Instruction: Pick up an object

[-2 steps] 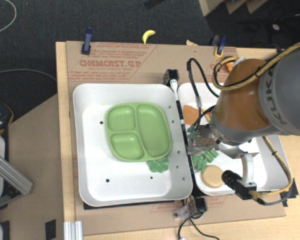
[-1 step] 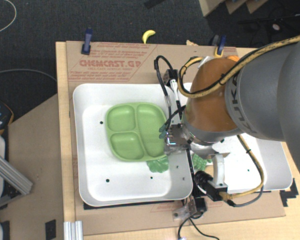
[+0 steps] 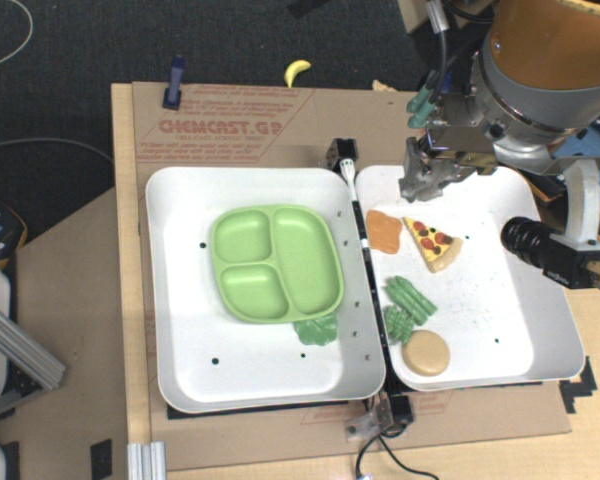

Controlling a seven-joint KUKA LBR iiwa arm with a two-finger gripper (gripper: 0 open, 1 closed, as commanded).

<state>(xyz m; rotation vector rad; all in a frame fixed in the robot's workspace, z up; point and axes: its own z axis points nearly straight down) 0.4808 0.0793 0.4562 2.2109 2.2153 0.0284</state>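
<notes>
Pincer (image 3: 420, 190) — hangs over the far part of the right bin (image 3: 500, 363), just above and behind the pizza slice; we cannot tell its state from this angle, and we see nothing carried under it.

Items, near to far:

1. Round tan piece (image 3: 426, 352), bun- or cookie-shaped, at the near edge of the right bin. We judge it light, stiff, smooth — likely to slip out of a two-sided pinch unless taken squarely across its middle.

2. Green bean bundle (image 3: 410, 299), just beyond the tan piece and touching or nearly touching it, close to the bin's left wall. Ridged, probably light plastic; we would take it across the narrow width. The wall crowds one side.

3. Green leafy piece (image 3: 317, 330) in the left bin (image 3: 180, 358), tucked against the near corner of the green divided plate (image 3: 277, 263). Thin, possibly soft; awkward to grasp flat.

4. Pizza slice (image 3: 432, 243), mid-bin, apart from its neighbours. Wedge-shaped, stiff, light by our estimate. Nearest the pincer, so we take it as the likely pick. Best hold: across the two straight sides near the wide crust end, since the tip would squirt free.

5. Orange piece (image 3: 384, 232), flat, just left of the pizza slice and near the bin wall. Low profile — little to grip.
</notes>
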